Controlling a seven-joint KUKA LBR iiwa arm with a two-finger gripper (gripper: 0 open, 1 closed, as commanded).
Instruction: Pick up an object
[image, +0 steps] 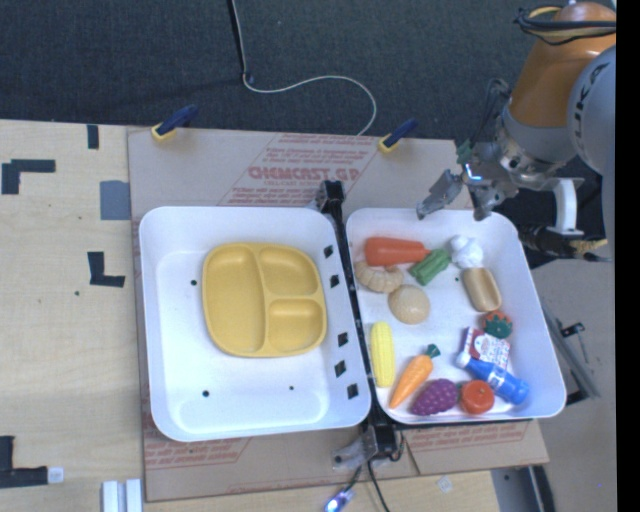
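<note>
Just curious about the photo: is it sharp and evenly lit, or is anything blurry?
Camera view: lighting is soft and even, with faint shadows under the yellow tray and toy food; the white bins look bright, not glaring; the gripper appears slightly soft.

Bench top under even light, dark carpet behind.

A cardboard sheet (300, 170) with red print lies on the pale wood bench (60, 300), held at its far edge by two blue-and-yellow clamps (175, 121). Black tape marks (100, 268) dot the wood at left. A white cable (300, 85) loops over the dark carpet (120, 50) beyond. Black cables (375, 470) trail off the near edge.
</note>
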